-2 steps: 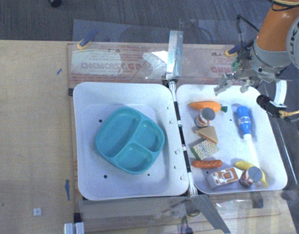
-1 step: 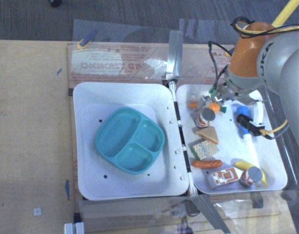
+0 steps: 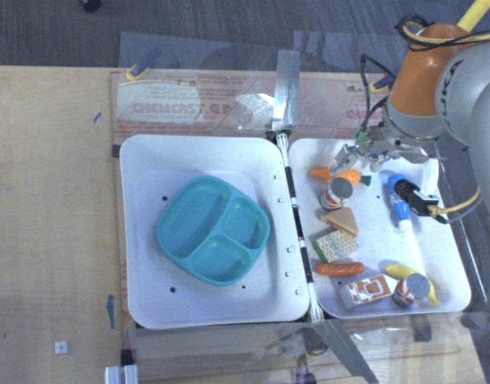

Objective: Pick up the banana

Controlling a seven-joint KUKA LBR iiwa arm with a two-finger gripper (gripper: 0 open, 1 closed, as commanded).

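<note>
The curved yellow plastic banana (image 3: 410, 277) lay untouched, well apart from my claw (image 3: 358, 157), whose state I couldn't tell; reaching came next.

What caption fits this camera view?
Gripper hovers over the right bin's far end; banana lies near its front corner.

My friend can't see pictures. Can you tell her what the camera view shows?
A grey and orange robot arm's gripper hangs over the top of the right bin, far from the banana near its bottom edge. The left bin holds a teal tray.
</note>
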